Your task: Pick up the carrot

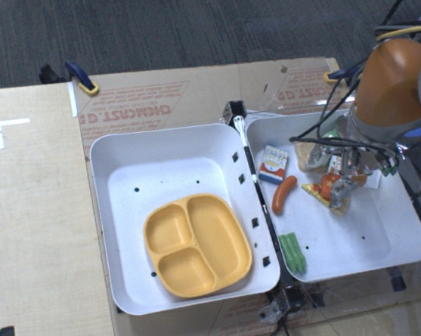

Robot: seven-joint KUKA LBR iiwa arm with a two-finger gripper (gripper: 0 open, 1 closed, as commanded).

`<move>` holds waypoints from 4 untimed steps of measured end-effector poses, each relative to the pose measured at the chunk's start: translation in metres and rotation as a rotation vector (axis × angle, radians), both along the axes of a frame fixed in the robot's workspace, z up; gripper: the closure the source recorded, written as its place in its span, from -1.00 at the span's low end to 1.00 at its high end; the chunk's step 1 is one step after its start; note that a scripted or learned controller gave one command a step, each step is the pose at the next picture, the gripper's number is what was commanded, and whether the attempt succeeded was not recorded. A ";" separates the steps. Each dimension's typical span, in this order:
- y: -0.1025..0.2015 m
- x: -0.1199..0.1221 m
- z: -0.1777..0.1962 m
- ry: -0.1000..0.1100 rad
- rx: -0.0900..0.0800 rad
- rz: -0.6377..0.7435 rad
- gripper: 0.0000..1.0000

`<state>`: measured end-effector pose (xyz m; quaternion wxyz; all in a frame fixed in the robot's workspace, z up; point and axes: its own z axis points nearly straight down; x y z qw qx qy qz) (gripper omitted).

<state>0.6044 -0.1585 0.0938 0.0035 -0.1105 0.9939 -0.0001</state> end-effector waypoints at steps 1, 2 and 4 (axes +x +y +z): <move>0.039 -0.035 -0.001 0.003 0.001 -0.139 -1.00; 0.053 -0.052 -0.001 0.004 0.002 -0.369 -1.00; 0.147 -0.072 0.098 0.003 0.003 -0.811 -1.00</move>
